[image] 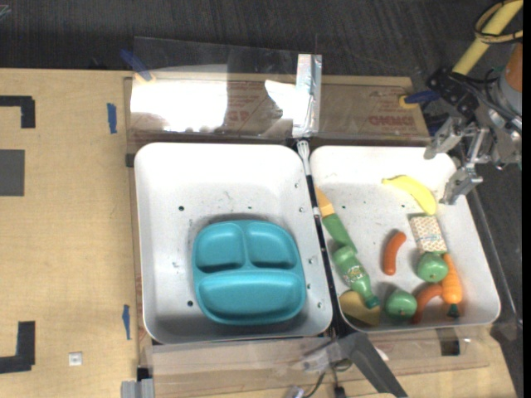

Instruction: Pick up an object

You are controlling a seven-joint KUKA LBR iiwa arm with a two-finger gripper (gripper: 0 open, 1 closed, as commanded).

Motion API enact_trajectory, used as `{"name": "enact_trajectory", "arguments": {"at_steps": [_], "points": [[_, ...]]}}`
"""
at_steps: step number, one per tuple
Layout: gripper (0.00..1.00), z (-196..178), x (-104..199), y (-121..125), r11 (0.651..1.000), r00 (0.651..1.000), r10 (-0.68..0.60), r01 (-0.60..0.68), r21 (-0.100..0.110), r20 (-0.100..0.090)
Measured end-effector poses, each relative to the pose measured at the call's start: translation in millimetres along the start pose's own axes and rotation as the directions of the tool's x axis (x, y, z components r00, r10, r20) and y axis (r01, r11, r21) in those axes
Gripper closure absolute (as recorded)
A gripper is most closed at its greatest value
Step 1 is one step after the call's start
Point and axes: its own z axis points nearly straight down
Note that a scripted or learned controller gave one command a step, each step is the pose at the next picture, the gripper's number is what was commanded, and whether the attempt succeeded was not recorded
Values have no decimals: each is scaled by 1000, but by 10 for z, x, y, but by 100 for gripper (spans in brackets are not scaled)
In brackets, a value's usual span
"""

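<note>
Everything's piled in the shallow white right bin (348,162). A yellow plastic banana (412,191) lies near its far wall. A small orange-red sausage (392,252) sits mid-bin, with a checkered cracker (428,232) just beside it. A long green bottle (342,247) runs along the left wall, and green apples (431,267) plus an orange carrot (450,284) crowd the near right corner.

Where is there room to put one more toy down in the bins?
Bare floor in the right bin lies behind the banana, near the back wall. The left bin has room behind the blue tray. The right bin's front is crowded with toy food.
</note>
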Motion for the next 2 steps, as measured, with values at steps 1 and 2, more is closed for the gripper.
{"name": "enact_trajectory", "arguments": {"at_steps": [1,2], "points": [[0,1646,485,-124,998,998,56,-56,0,1],[0,1679,790,342,998,998,64,-64,1,5]]}}
